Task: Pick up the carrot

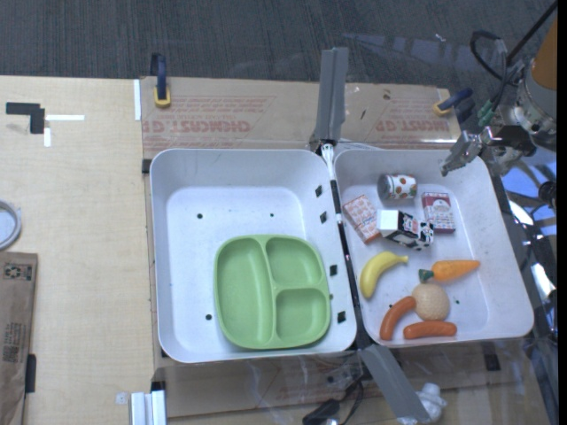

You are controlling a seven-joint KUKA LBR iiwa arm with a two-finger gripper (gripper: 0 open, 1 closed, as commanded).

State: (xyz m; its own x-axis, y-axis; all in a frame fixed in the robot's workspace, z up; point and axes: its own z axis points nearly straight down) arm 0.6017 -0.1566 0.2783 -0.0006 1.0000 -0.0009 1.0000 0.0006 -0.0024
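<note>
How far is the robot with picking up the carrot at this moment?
Nothing looks done yet. The orange carrot with a green top lies on the floor of the right shallow white bin, between the yellow banana and the bin's right wall. The tool hangs over the bin's far right corner, apart from the carrot. Reaching, grasping and lifting are all left.

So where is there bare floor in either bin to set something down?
Left bin: open floor behind and left of the green plate. Right bin: crowded centre and front around the carrot and banana; bare strips only along its right wall.

Orange carrot (451,270) flat in right bin (496,193)
</note>
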